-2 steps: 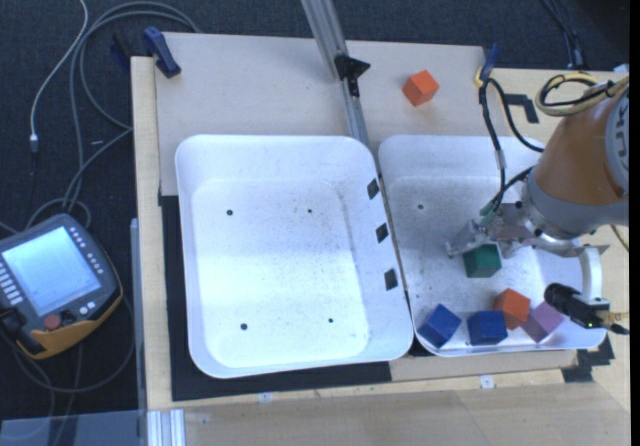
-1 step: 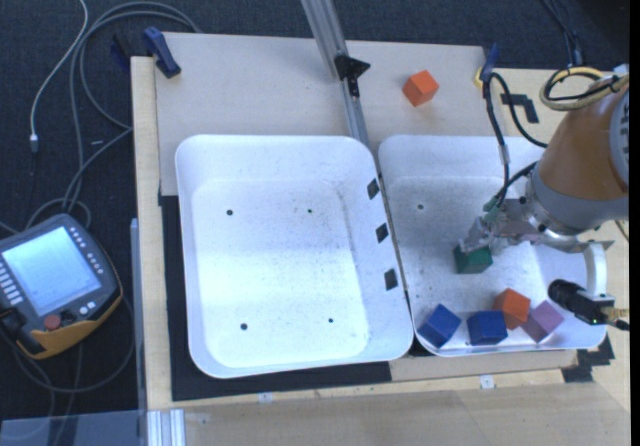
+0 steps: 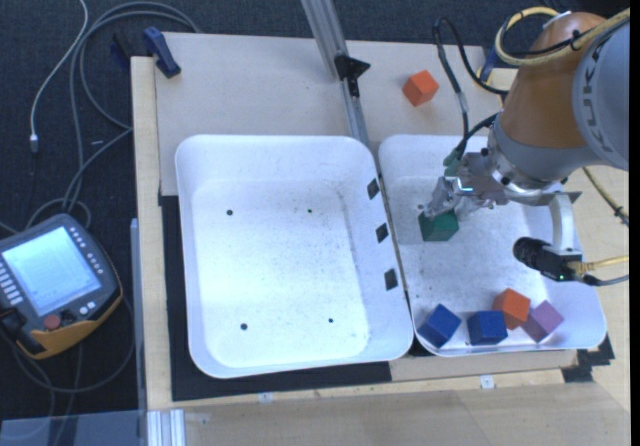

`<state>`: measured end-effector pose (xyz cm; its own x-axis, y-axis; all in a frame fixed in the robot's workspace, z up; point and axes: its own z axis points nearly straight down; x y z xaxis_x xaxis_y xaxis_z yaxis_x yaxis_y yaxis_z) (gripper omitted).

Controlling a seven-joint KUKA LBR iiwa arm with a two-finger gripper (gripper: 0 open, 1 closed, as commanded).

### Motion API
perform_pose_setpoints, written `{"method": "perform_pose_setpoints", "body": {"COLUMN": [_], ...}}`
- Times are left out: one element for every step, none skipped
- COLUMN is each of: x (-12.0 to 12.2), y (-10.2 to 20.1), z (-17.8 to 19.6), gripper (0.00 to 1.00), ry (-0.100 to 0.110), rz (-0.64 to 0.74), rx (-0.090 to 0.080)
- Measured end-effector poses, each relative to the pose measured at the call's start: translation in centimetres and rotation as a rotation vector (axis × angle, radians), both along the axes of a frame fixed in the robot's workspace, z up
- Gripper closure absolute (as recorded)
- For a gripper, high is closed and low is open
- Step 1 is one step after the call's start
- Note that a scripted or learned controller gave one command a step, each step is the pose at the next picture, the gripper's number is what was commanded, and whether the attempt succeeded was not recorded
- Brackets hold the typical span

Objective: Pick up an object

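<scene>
Green block (image 3: pixel 439 226) is seen directly beneath the pincer (image 3: pixel 443 206), touching its tip, in the right bin (image 3: pixel 580 334) toward the wall shared with the left bin (image 3: pixel 270 154). Whether the pincer is clamped on it cannot be told.

Counted: one green block; two blue blocks (image 3: pixel 438 325), an orange one (image 3: pixel 514 305) and a purple one (image 3: pixel 545 319) along the right bin's near edge; one orange cube (image 3: pixel 421 88) on the bench's far edge.

The arm (image 3: pixel 560 104) is bent down over the right bin.

Beyond the right white plastic bin (image 3: pixel 590 334), an orange cube (image 3: pixel 421 88) sits on the bench; a blue clamp (image 3: pixel 160 51) lies far left of it.
</scene>
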<state>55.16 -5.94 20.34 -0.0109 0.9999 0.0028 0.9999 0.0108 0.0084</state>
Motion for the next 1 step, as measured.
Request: {"method": "perform_pose_setpoints", "body": {"x": [5.95], "y": [6.49], "z": [0.15], "gripper": [1.0], "ry": [-0.007], "rz": [-0.005], "rx": [-0.008]}}
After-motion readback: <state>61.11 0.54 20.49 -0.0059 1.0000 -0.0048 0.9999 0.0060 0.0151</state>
